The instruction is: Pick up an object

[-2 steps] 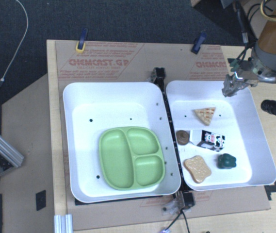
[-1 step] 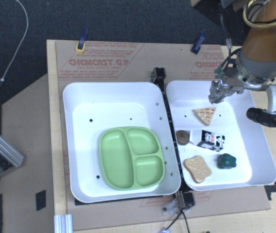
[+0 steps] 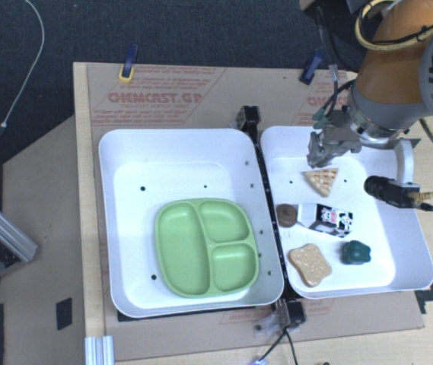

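Bins take most of the bench: we see the left bin (image 3: 117, 204) and the right bin (image 3: 406, 249) side by side, touching along their inner edges. In the left bin lies a green plate (image 3: 205, 247) with three compartments, nearer to the front edge of that bin.

In the right bin we count five small things. A waffle piece (image 3: 322, 179), shaped like a triangle, lies in the back half of this bin. A brown round thing (image 3: 286, 215) sits close to the left edge of the bin, and just beside it, to its right, is a small carton (image 3: 329, 219) with black and white spots. A toast slice (image 3: 310, 265) lies near the front left corner, and a dark green object (image 3: 355, 252) lies to the right of the toast, apart from it.

The gripper (image 3: 321, 155) hangs over the back part of the right bin, just behind the waffle piece. Its tips are dark and close together in our view, and we cannot tell whether they are wide or narrow. We see nothing between them.
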